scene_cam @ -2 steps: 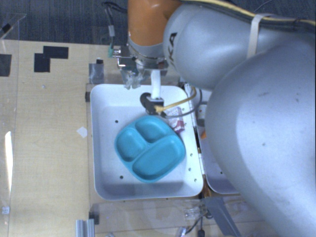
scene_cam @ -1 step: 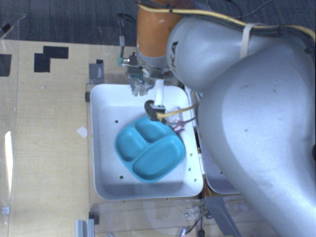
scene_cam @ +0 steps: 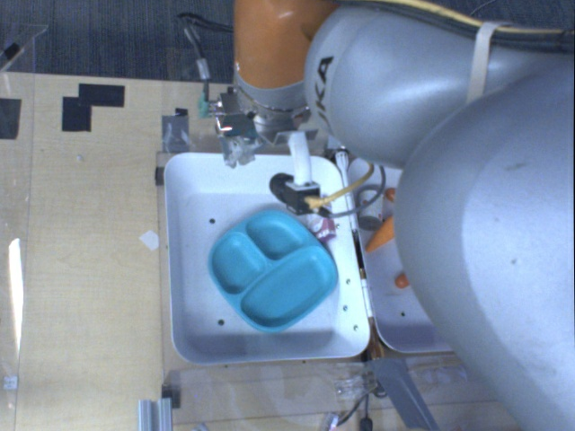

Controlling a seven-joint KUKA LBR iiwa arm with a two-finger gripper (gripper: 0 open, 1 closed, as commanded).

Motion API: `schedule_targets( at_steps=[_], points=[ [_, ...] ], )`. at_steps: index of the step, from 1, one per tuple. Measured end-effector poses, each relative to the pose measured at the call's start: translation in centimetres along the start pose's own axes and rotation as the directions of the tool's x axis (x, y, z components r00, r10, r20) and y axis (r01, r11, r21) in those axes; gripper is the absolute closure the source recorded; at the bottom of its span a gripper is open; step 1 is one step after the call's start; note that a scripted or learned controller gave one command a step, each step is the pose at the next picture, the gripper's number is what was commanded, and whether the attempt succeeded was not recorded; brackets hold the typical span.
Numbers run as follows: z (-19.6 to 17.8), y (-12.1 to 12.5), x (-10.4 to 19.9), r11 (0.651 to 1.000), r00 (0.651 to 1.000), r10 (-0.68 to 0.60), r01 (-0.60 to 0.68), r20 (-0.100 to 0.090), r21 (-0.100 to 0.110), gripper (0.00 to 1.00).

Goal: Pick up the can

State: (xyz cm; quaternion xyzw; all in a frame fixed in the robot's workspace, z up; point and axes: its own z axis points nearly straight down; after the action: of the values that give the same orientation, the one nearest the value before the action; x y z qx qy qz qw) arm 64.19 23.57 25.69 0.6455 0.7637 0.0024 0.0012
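A small dark-red and white object [scene_cam: 324,227], possibly the can, lies at the right side of the left bin [scene_cam: 172,268]. It is wedged between the blue divided plate [scene_cam: 274,269] and the bin's right wall, and is mostly hidden. My gripper [scene_cam: 236,151] hangs over the bin's far edge, up and to the left of that object and apart from it. The wrist above hides most of the gripper.
The blue plate fills the middle of the left bin. In the right bin [scene_cam: 388,338] an orange carrot-like piece [scene_cam: 381,233] and a smaller orange piece [scene_cam: 402,281] peek out beside the arm, which covers most of that bin.
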Motion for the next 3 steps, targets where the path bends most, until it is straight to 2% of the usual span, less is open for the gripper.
schedule_targets(
  at_steps=[1,2,3],
  points=[
    [2.9,2.5,-1.7,0.985,0.985,-0.171,0.171,0.001,0.0,1.0],
    [2.3,-0.3,-1.1,0.994,0.994,0.106,-0.106,0.001,0.002,1.0],
    [3.2,-2.7,-0.4,0.823,0.823,0.568,-0.568,0.004,0.004,1.0]
  ],
)
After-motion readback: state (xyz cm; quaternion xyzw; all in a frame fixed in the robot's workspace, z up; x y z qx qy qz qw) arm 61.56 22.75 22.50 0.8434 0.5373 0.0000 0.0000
